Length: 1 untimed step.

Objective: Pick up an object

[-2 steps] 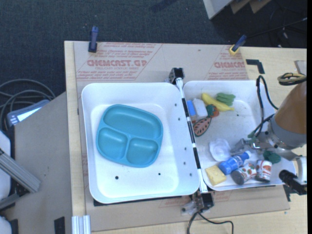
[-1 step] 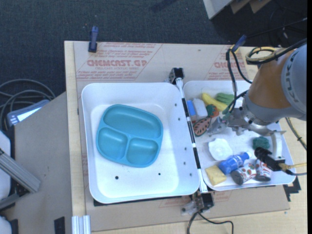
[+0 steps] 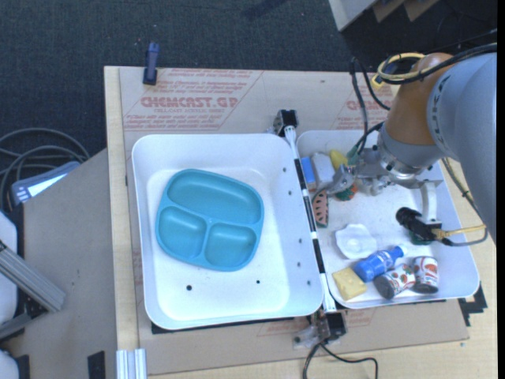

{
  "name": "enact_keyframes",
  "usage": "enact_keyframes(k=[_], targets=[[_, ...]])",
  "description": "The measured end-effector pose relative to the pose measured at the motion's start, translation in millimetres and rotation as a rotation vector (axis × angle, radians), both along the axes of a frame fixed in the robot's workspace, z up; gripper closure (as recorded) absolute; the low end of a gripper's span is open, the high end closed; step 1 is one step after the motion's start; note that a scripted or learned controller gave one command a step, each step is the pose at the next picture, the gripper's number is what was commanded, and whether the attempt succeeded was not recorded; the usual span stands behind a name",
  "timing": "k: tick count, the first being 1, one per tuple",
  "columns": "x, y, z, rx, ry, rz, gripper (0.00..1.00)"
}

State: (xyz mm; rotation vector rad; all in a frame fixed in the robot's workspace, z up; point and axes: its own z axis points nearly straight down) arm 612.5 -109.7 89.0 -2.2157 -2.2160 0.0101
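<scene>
My gripper (image 3: 347,183) hangs low over the upper left part of the right bin (image 3: 465,279), with the grey arm and its orange band reaching in from the right. Just left of it lie a blue-and-white packet (image 3: 314,169) and a brown-red item (image 3: 320,208) against the divider. A small yellow item (image 3: 338,159) sits just above the gripper. Below it are a white crumpled cup (image 3: 354,239), a blue bottle (image 3: 377,263), a yellow sponge (image 3: 348,282) and a red-and-white can (image 3: 410,275).
The left bin (image 3: 150,160) holds a blue divided plate (image 3: 209,219). Black clips (image 3: 285,120) mark the seam between the bins. A small blue object (image 3: 151,61) lies on the cardboard at the bench's far edge.
</scene>
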Motion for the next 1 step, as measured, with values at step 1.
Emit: enact_keyframes(k=[1], targets=[[0.8, 0.6, 10.6, -0.001, -0.002, 0.002, 1.00]])
